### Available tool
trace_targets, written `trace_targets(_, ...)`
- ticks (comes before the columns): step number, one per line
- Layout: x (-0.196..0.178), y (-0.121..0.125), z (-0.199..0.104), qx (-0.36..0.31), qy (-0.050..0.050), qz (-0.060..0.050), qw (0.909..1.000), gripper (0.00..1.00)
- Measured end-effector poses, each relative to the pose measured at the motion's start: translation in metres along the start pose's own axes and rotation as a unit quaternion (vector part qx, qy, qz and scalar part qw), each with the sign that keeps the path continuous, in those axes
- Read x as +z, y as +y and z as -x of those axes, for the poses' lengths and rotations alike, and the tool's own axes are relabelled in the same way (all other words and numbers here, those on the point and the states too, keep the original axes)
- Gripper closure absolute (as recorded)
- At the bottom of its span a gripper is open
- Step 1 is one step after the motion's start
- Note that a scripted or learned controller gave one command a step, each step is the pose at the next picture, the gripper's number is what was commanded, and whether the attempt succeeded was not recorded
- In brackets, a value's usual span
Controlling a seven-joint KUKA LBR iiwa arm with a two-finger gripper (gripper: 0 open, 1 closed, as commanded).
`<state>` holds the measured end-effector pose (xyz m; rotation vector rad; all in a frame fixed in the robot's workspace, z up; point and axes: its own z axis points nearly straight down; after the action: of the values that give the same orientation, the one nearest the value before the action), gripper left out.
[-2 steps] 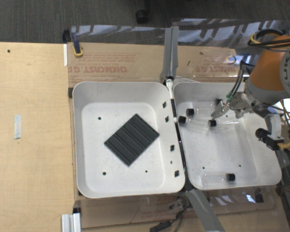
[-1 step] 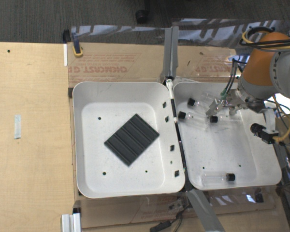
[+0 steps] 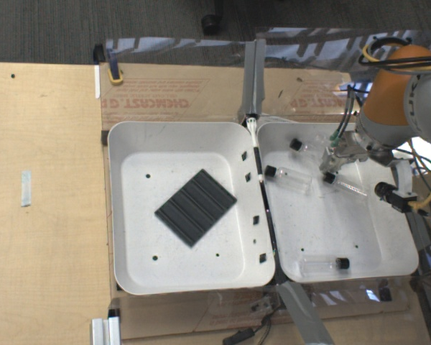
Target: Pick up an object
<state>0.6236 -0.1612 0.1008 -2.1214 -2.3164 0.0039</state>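
Hovering low over the right bin (image 3: pixel 388 264), the gripper (image 3: pixel 331 169) is being seen above clear black-capped tubes (image 3: pixel 287 178); its state cannot be told. A ribbed black panel (image 3: pixel 195 207) is lying in the left bin (image 3: pixel 126 264).

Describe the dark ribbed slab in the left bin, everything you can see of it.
The dark ribbed slab is a flat, roughly square piece, charcoal grey to black, with parallel ridges or grooves running along its top face. It looks like matte plastic or rubber, though the material cannot be told for sure. It lies flat on the floor of the left bin, near the middle, turned so its corners point up, down, left and right like a diamond. Nothing touches it but the bin floor.
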Motion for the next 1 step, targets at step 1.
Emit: trace_targets(1, -0.0006, 0.0007, 0.0, 0.0, 0.0, 0.001, 1.0, 0.0)
